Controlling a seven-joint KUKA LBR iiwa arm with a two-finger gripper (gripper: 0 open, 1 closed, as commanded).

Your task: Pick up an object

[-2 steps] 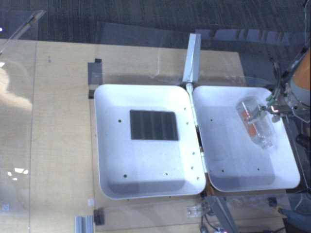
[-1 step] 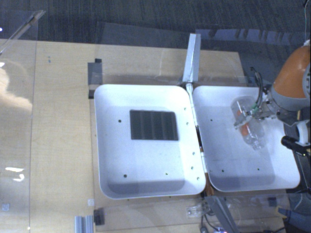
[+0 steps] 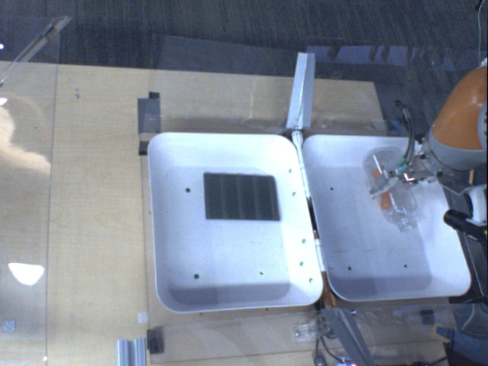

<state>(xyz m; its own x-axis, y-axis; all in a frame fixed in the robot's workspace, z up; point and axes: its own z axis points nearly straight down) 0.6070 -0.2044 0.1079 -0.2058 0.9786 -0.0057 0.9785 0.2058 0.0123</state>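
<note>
A dark grey ribbed rectangular pad (image 3: 241, 197) lies flat in the left bin (image 3: 171, 227), a little above its middle. My gripper (image 3: 393, 195) hangs over the upper middle of the right bin (image 3: 358, 265), reaching in from the right under the arm's orange band (image 3: 465, 113). It looks pale and partly see-through against the white bin floor. A small orange-red speck (image 3: 386, 200) shows at the gripper's left side; I cannot tell whether it is a separate object or part of the gripper.
A grey metal bar (image 3: 301, 90) rises from the seam between the bins at the back. Black brackets (image 3: 150, 113) sit at the left bin's back corner. Cables and clamps (image 3: 343, 341) lie along the front edge. Wooden bench (image 3: 76, 204) spreads to the left.
</note>
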